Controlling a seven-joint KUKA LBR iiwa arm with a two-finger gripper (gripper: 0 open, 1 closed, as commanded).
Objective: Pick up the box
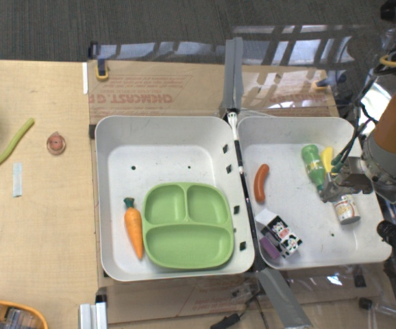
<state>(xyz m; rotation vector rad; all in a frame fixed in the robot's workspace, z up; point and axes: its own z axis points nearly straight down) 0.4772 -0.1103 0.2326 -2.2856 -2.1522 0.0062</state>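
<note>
the box (281,236) lies at the right bin's (362,252) near-left corner, over something purple — well apart from the pincer (336,186), whose state i cannot tell, beside a green bottle (314,165) and small can (347,209); a sausage (260,183) lies between.

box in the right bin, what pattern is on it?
Black and white patches, like cow print, on the small carton box, with a purple edge; clearest in the camera view.
</note>
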